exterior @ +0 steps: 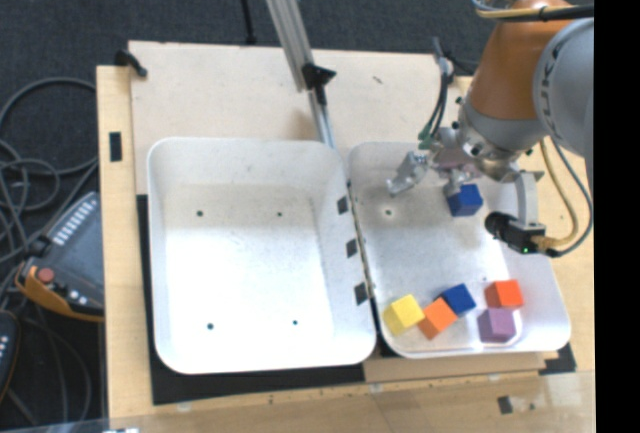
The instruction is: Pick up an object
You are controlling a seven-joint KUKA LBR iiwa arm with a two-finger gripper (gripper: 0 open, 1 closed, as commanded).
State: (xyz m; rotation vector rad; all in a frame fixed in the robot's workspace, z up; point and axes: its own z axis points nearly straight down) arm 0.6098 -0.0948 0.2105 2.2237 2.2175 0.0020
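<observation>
My gripper (432, 181) hangs over the back of the right bin (400, 241) and is open, with one grey finger (404, 176) splayed to the left. A blue cube (465, 199) sits just right of and below the gripper, under the wrist, touching or very near the other finger. Nothing is between the fingers. At the bin's front lie a yellow cube (404, 312), an orange cube (437, 318), a second blue cube (459, 298), a red-orange cube (504, 294) and a purple cube (497, 324).
The left bin (250, 251) stands beside the right one, with their rims meeting at mid-frame. A slanted metal post (285, 11) rises behind the bins. Cables (520, 226) loop off the wrist over the right bin's right edge.
</observation>
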